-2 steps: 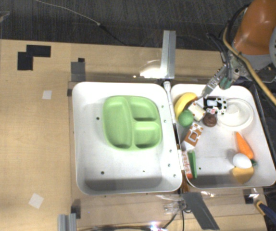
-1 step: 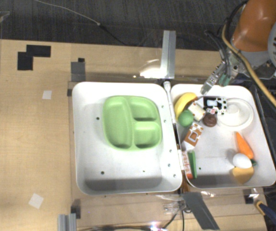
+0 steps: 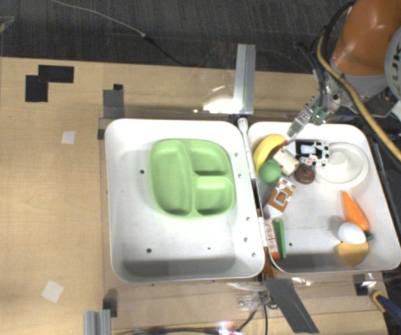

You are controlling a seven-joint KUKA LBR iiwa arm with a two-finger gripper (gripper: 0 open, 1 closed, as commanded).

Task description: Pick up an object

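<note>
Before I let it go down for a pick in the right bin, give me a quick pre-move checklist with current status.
1. Gripper over the right bin: ok, above its upper left part.
2. Nothing held already: cannot tell.
3. Target below gripper: ok, banana and green ball lie close by.
4. Target stands free: not ok, banana, ball and small brown piece crowd together.
5. Easier picks available: ok, carrot and white egg lie apart.
6. Left bin holds green tray: ok, out of the way.
</note>
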